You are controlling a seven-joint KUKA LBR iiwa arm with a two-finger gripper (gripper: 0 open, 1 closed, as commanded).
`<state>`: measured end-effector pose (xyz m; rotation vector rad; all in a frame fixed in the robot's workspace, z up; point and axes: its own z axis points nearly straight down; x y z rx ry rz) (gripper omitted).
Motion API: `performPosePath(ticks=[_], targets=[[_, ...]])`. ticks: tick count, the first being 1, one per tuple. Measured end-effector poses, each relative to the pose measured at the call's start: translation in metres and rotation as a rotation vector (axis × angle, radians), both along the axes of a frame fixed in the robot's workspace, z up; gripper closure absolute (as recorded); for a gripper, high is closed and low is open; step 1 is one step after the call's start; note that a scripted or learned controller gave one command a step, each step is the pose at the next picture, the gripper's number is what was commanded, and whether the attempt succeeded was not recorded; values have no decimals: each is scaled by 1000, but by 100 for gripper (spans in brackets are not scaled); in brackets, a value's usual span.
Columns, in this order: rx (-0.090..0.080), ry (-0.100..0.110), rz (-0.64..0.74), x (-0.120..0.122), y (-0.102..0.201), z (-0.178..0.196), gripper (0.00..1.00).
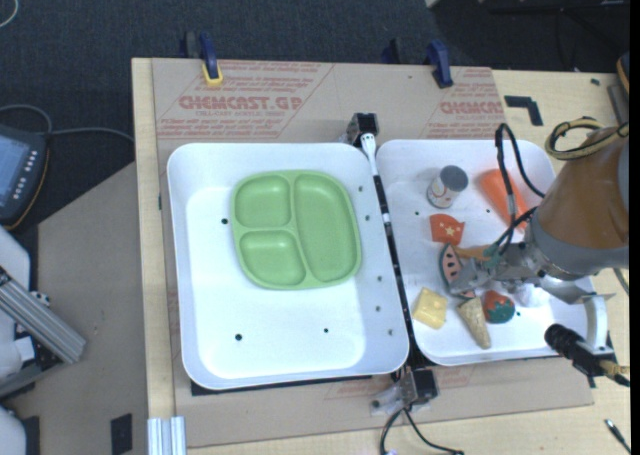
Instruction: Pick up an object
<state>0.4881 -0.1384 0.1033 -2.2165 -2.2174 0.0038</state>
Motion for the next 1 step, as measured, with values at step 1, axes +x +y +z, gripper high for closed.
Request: performPosePath(ticks=[1], targets=[[0, -2, 0, 0, 1, -20, 0]])
